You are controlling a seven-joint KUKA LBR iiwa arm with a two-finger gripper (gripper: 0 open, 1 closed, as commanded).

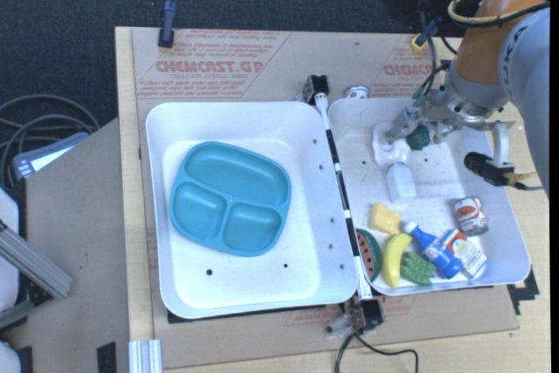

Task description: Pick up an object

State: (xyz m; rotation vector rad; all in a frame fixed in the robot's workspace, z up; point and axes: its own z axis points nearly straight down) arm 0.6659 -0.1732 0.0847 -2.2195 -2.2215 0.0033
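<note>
My gripper [420,128] reaches down into the far part of the right bin [515,227], under the grey wrist with its orange band. A small dark green thing [420,137] sits right at its tip; whether it is held is unclear. Just left of the gripper lies a white object [388,148], and a second white piece [402,183] lies nearer the middle. Along the bin's near side are a yellow block [384,217], a banana [396,259], a watermelon slice [369,251], a green toy [418,272], a blue bottle [431,247], a small can [469,215] and a carton [472,257].
The left bin [166,135] holds a blue divided plate [230,197]. A clip-studded divider [335,179] runs between the two bins. A black cable [489,169] hangs from the arm over the right bin's far right side. A blue clamp [166,22] sits at the board's far left.
</note>
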